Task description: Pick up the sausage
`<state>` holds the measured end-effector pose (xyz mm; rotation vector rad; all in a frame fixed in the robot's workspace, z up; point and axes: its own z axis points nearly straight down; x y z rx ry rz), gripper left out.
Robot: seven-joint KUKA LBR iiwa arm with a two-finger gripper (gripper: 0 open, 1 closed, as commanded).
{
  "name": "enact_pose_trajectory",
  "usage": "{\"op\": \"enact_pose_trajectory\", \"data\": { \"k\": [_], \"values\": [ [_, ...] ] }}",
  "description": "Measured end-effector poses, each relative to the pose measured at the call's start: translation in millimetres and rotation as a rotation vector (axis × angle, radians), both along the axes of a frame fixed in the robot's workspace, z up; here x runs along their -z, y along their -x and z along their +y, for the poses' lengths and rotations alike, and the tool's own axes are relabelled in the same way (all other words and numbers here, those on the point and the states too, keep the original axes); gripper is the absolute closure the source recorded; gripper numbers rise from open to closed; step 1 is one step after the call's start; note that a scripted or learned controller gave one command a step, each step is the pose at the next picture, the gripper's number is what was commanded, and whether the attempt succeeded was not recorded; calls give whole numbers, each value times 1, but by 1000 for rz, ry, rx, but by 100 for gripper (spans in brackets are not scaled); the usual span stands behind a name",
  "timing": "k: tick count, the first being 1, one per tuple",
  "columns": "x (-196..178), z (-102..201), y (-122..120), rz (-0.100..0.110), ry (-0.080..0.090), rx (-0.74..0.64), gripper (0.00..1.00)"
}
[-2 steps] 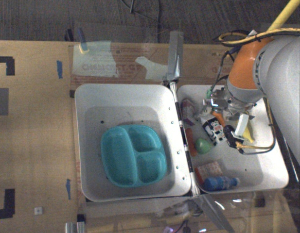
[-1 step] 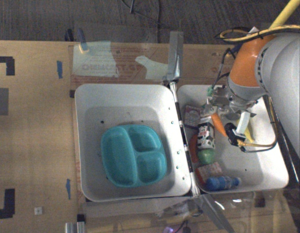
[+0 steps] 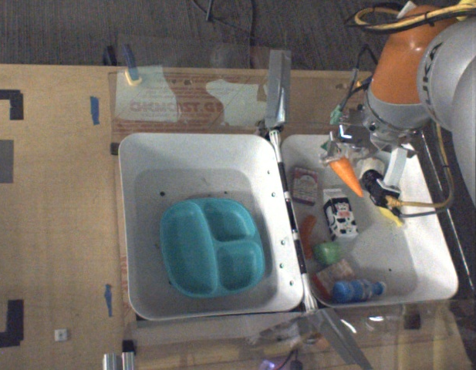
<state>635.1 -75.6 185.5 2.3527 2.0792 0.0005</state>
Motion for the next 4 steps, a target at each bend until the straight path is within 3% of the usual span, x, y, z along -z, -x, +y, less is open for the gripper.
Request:
{"op": "enact_pose_trajectory", "data": {
  "k": [1,2,3,4],
  "values": [
    [70,-17,38,2,-1,362,100],
    [98,-22,35,-2,-2,678,100],
    [42,-39,86,7,-1,1009,100],
    [98,-24,71,1,-2,1245,100]
  ]
}}
